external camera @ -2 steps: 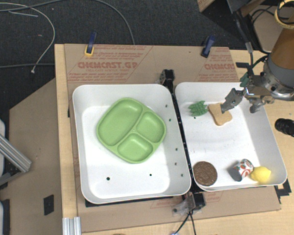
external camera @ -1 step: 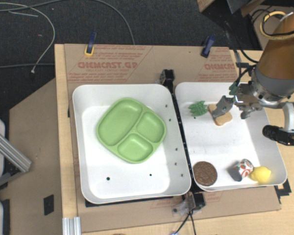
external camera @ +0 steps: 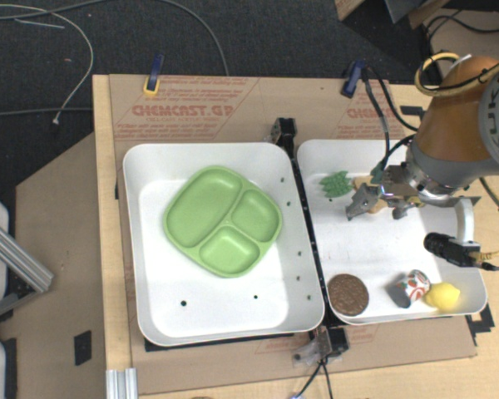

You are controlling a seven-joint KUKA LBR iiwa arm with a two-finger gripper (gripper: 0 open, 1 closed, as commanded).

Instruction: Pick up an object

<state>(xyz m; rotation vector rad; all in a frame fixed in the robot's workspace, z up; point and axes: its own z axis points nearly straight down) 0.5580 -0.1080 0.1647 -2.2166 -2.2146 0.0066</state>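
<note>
My gripper (external camera: 377,209) hangs over the upper part of the right bin (external camera: 374,252), its fingers spread open with bare bin floor between them. A small green leafy toy (external camera: 335,184) lies just left of the gripper, close to the left fingertip (external camera: 355,209) but apart from it. Along the bin's front edge lie a brown round disc (external camera: 348,294), a red, white and grey object (external camera: 409,288) and a yellow object (external camera: 443,296) touching it.
The left bin (external camera: 150,289) holds a green three-compartment plate (external camera: 223,220). A black divider (external camera: 303,223) runs between the two bins. Cables trail from the arm (external camera: 457,131) at the right, and a black fitting (external camera: 449,248) sticks over the right bin's edge.
</note>
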